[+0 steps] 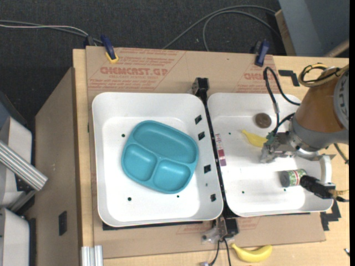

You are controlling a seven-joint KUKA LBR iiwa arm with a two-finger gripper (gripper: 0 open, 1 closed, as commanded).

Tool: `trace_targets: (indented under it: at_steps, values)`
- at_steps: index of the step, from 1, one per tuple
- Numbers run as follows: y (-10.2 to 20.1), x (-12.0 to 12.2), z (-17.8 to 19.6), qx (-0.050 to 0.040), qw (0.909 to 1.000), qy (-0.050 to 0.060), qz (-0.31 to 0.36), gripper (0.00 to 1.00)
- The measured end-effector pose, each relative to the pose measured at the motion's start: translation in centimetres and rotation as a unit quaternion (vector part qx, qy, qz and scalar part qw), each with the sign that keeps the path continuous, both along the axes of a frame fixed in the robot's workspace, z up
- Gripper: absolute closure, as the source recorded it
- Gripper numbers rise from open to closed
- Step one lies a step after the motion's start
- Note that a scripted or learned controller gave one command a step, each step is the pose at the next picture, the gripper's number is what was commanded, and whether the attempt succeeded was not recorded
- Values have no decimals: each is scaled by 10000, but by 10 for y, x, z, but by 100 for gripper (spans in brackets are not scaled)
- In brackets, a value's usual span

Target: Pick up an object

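camera view: one fixed look down at both bins, taken at a slant.
left bin (105,165): a blue tray (160,156) with three compartments is seen lying flat in it.
right bin (238,201): a yellow piece (254,138), a brown disc (263,119) and a small bottle (293,177) with a green band are seen on its floor.
arm (324,112): it is seen reaching in from the right, over the right bin.
end effector (270,150): it is seen low over the bin floor, just beside the yellow piece; whether it is spread or pressed together cannot be told, and nothing can be seen held in it.
likely target: the yellow piece is judged nearest; the disc lies a little beyond it and the bottle lies nearer the front rim.
step in hand: a descent onto a pick is judged to be under way.
doing it well: the end effector should be centred over the yellow piece and set across its narrow width before any closing; the bin floor should be met gently, and the lift should be made straight up, so that a slip can be noticed early.
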State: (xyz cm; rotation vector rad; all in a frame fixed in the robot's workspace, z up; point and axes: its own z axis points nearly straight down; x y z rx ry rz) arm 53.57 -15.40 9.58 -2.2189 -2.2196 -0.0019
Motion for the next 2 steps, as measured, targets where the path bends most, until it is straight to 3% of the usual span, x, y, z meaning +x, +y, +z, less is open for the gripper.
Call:
trace_targets:
  at_steps: [1, 2]
  values:
    - [-4, 11, 52, -22, 10000, -34, 6, 100]
    - [-5, 3, 100, -19, 10000, -26, 4, 100]
